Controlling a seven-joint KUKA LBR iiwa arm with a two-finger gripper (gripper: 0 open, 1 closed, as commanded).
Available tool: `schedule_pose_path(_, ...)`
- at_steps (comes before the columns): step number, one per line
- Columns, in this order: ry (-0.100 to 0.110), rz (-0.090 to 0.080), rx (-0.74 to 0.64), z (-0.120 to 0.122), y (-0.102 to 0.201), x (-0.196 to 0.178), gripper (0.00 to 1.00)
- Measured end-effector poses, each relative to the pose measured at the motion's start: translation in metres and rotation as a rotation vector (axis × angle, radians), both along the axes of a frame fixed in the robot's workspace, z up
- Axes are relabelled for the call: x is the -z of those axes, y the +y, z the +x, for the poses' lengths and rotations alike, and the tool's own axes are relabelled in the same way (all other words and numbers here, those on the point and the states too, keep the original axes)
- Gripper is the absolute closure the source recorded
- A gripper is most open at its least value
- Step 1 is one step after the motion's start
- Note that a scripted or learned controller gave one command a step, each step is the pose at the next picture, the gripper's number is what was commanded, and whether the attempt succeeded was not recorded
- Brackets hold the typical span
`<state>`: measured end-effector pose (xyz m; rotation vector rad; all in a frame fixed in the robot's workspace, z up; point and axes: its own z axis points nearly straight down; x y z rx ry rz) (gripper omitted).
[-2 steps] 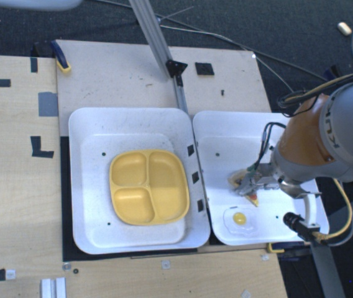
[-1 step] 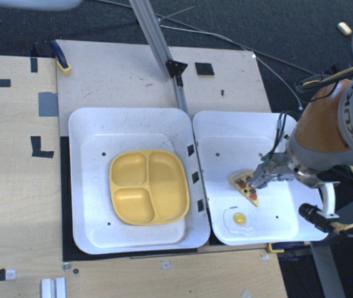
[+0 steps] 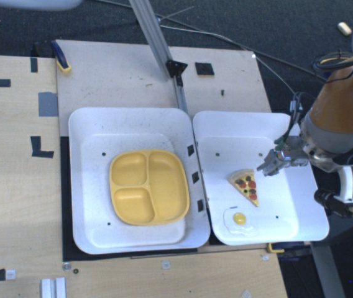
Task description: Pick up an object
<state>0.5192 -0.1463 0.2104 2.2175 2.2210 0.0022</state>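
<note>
I see the pizza slice (image 3: pixel 245 185) lying flat in the right bin (image 3: pixel 226 129), just below and left of my gripper (image 3: pixel 272 166), not touching it. A fried egg (image 3: pixel 238 220) sits further down from the gripper, beyond the slice. I cannot tell how the gripper is set from here. Well off to its left, a yellow divided plate (image 3: pixel 149 187) rests in the left bin (image 3: pixel 89 166).
</note>
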Motion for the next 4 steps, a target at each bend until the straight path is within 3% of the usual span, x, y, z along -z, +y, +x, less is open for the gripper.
schedule_pose_path(1,-0.001,0.000,0.000,0.001,0.000,-0.053,1.00)
schedule_pose_path(2,0.005,0.001,-0.002,0.005,0.052,-0.037,1.00)
schedule_pose_path(4,0.004,0.002,-0.005,0.033,0.156,-0.040,1.00)
